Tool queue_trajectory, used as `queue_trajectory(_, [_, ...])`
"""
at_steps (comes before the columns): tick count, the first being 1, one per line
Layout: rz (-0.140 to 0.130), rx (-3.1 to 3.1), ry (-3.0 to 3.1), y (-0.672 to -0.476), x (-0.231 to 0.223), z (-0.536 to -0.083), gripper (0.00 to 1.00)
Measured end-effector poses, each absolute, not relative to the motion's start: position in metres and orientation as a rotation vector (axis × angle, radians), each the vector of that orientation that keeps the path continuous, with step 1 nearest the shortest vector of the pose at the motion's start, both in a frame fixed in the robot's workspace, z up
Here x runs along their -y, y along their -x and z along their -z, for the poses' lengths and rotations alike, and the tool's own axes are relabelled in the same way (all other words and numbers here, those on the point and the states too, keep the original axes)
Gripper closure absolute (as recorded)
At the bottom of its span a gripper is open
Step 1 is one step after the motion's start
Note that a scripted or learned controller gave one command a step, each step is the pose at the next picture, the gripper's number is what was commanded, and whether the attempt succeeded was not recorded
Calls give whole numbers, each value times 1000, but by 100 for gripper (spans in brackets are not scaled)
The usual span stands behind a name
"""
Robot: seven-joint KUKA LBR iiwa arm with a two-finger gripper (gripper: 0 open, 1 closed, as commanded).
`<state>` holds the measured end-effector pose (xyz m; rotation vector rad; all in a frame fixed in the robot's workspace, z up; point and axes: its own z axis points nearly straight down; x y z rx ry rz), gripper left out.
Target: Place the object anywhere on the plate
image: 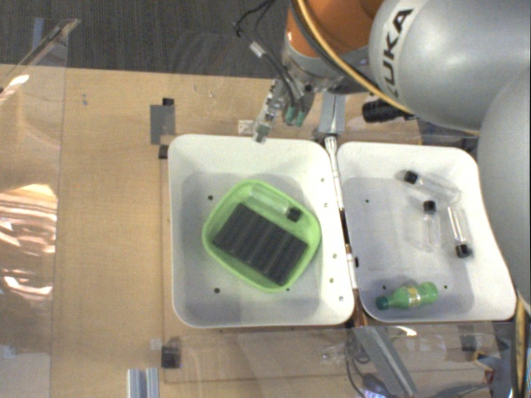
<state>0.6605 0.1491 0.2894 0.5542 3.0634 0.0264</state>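
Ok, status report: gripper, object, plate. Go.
Gripper above the left bin's far rim, nothing seen in it. Green plate in left bin, dark ridged block and small clear vial on it. Green bottle in right bin.

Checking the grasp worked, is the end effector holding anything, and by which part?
Nothing is visibly held. The end effector hangs above the back rim of the left bin.

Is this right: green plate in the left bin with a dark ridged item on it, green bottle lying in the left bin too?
Not quite. The green bottle lies in the right bin, near its front edge, not the left. The camera view shows it. The rest holds: the green plate sits in the left bin with a dark ridged item on it.
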Motion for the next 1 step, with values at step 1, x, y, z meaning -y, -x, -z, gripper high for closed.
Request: queue_trajectory(1, [-33, -3056, -552, -662, -150, -302, 100])
